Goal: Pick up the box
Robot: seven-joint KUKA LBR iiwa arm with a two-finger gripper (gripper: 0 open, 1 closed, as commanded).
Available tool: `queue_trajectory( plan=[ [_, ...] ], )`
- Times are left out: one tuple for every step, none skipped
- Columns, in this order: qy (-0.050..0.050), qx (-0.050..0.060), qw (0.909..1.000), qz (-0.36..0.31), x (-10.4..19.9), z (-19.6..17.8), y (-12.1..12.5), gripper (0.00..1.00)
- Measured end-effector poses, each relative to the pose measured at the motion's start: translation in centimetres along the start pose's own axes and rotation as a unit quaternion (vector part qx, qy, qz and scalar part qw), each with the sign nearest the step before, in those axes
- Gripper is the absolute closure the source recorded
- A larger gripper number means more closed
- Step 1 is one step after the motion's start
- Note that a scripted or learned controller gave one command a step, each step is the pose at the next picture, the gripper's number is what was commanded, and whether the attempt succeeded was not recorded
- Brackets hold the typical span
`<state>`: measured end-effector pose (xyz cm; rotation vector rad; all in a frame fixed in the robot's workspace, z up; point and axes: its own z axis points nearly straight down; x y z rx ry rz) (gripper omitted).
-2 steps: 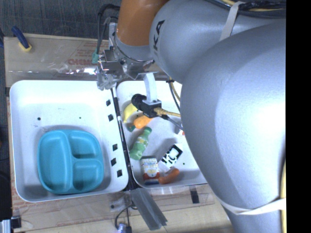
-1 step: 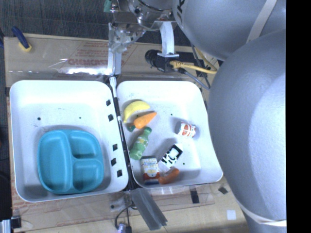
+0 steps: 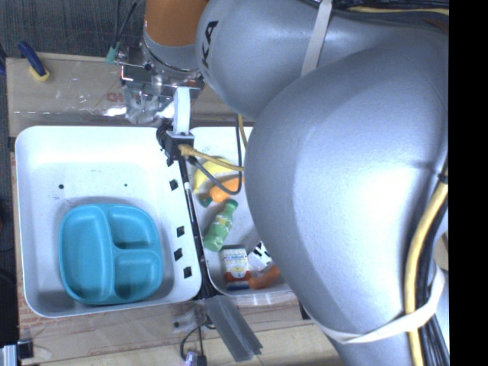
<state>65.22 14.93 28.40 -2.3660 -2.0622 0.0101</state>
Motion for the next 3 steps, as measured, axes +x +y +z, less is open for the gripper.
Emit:
queue_trajectory(
  plan=[
    [0.001, -0.002, 0.9993, 0.039, 2.4, -9.6, 0.0, 1.00],
    [0.000, 0.001, 0.9983, 0.059, 6.4, 2.4, -0.6, 1.00],
    [0.002, -0.002, 0.9867, 0.163, 6.9, -12.0, -0.7, 1.00]
  ],
)
